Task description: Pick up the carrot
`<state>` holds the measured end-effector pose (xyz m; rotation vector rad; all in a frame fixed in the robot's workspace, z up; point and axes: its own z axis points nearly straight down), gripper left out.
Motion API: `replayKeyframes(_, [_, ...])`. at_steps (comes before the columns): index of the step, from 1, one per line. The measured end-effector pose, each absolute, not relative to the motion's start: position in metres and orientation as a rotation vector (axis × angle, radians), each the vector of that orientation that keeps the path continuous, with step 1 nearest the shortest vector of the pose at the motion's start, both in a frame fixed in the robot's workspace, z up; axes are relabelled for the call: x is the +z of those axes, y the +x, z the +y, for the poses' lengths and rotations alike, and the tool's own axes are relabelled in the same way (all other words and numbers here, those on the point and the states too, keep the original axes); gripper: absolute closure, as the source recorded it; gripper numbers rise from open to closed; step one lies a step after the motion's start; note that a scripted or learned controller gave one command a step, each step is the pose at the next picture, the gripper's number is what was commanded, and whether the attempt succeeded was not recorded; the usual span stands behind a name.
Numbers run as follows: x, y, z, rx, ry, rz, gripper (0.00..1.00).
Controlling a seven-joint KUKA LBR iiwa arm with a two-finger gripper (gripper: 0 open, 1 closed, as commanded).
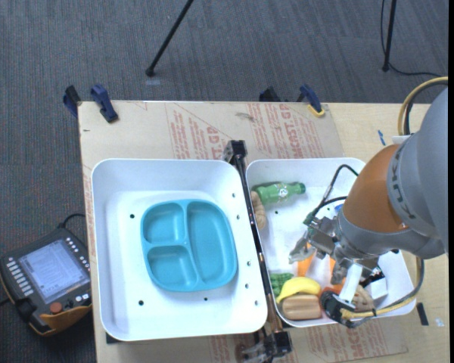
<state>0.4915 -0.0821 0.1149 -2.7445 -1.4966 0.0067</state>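
The carrot [306, 265] is an orange piece lying in the right bin [354, 165], partly covered by the arm's wrist. More orange shows at its other side [336, 274]. My gripper [309, 249] is low in the right bin, right above and against the carrot, reaching in from the right. From this angle I cannot make out whether the carrot is between its jaws.
Close around the carrot are a yellow banana [297, 286], a brown bread roll [301, 306] and a small green item [280, 280]. A green bottle [278, 192] and a tan object [259, 212] lie at the bin's back left. The left bin [113, 203] holds a blue divided plate [188, 245].
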Motion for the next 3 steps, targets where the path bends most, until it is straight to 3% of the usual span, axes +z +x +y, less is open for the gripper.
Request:
replayKeyframes(1, [0.087, 0.497, -0.088, 0.003, -2.653, -1.673, 0.00])
replayKeyframes(2, [0.097, 0.497, -0.088, 0.005, -2.652, -1.669, 1.00])
replayKeyframes(3, [0.188, 0.557, -0.077, 0.003, -2.814, -1.391, 1.00])
